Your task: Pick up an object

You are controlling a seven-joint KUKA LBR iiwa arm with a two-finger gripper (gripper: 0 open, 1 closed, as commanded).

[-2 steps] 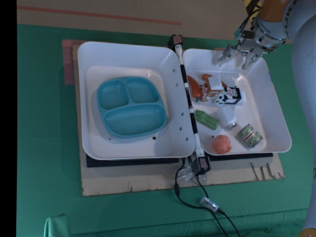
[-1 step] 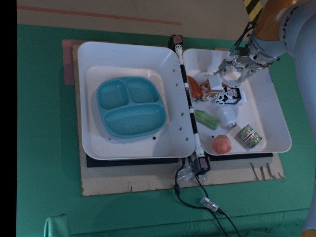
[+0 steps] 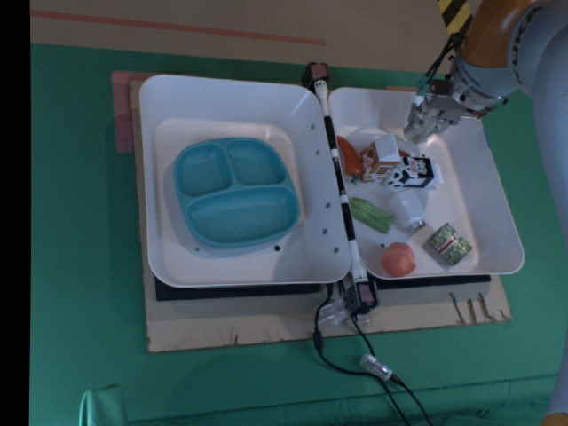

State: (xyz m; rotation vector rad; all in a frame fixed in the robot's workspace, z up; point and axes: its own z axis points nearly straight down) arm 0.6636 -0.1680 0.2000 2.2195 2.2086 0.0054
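Camera view: fingers [image 3: 422, 129], state unclear, hover near the right bin [image 3: 497, 211] far rim.

Arm [image 3: 532, 25] cut off by the right edge.

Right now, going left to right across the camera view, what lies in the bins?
Blue three-compartment plastic plate → green oblong vegetable toy → round orange-red ball → small green printed box.
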